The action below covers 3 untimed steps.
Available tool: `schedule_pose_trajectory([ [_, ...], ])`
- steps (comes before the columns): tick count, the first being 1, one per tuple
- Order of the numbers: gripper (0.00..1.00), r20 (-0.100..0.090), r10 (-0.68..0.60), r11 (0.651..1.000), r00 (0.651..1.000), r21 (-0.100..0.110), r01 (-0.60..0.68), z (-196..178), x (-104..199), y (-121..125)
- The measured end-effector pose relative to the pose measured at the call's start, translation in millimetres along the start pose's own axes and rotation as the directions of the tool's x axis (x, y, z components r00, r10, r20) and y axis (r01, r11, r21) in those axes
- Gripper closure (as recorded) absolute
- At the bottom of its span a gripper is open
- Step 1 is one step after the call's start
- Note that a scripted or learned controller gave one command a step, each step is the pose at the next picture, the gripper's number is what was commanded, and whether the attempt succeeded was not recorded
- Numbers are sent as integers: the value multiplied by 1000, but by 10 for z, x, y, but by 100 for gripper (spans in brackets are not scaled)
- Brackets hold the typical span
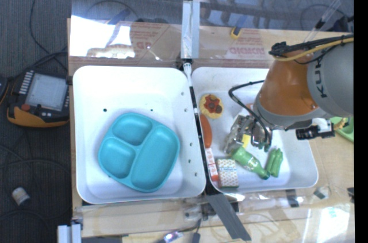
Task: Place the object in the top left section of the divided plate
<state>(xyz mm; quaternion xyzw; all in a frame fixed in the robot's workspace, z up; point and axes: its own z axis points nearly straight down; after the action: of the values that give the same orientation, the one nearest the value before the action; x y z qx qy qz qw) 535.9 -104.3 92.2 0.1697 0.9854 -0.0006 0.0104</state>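
Teal divided plate [138, 151] in white left bin [92, 87]. In white right bin [305, 173], relative to the plate: yellow disc w/ red topping [211, 105], orange-red stick [206, 131], white packet w/ green-red print [227, 173], two green bottles [248, 159] [274, 162]. Arm [299, 87] grey w/ orange band; end effector [248, 134] silver-grey w/ yellow spot. Counter [115, 35] tan; floor dark grey.

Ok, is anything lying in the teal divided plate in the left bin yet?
No, all three sections of the teal divided plate show bare, and the toy food items lie in the right white bin under the gripper.
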Motion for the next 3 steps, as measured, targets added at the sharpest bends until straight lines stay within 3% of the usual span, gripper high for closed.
schedule_pose_trajectory([
  [1, 100, -12, 173, 985, 985, -5, -173, 20, -363, -303],
  [2, 100, -5, 140, 990, 990, -2, -140, 35, -1145, -108],
  [3, 100, -4, 195, 981, 981, 1, -195, 13, -451, -396],
])
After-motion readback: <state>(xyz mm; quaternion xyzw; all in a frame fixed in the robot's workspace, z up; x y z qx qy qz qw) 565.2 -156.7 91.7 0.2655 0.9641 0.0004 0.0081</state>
